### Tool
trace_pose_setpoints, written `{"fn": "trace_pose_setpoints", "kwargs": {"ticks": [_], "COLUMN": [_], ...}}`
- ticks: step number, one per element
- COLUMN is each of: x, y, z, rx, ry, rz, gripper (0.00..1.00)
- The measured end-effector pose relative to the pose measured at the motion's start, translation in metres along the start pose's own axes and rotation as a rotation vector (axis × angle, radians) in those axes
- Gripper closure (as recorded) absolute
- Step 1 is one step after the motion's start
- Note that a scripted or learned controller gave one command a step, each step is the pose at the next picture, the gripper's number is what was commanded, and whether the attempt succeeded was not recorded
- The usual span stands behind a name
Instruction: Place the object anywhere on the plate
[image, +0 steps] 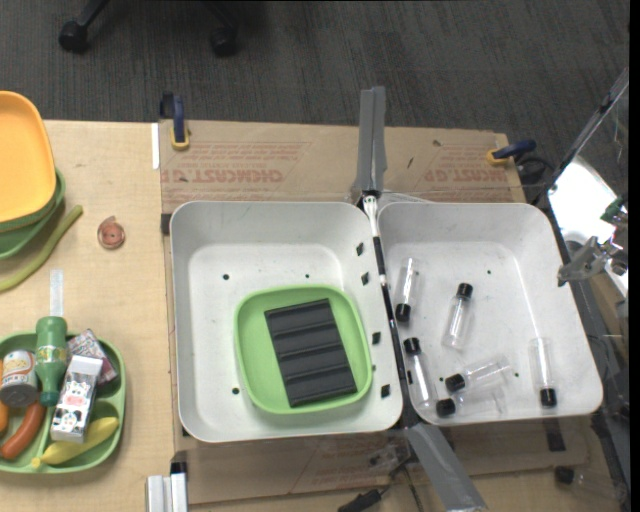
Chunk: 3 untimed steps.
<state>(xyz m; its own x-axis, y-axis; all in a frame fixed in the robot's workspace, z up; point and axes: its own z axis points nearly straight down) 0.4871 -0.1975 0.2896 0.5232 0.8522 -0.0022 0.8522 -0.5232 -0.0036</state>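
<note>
yellow plate (22, 160): cut by left edge | snack tray (60, 425): left side cut off, labels too small to read | chair wheels (75, 38): cropped at top

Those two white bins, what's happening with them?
Nothing is being handled right now. The left bin holds a green plate with a dark ridged block lying on it. The right bin holds several clear vials with black caps, scattered loose. None of the vials is on the plate.
</note>
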Motion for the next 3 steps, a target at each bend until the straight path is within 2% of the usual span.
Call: {"fn": "trace_pose_setpoints", "kwargs": {"ticks": [2,3], "x": [-0.017,-0.021], "y": [-0.001,0.001], "z": [0.039,0.036], "rx": [0.001,0.001], "ry": [-0.001,-0.001], "rz": [0.076,0.126], "gripper": [0.00,0.00]}}
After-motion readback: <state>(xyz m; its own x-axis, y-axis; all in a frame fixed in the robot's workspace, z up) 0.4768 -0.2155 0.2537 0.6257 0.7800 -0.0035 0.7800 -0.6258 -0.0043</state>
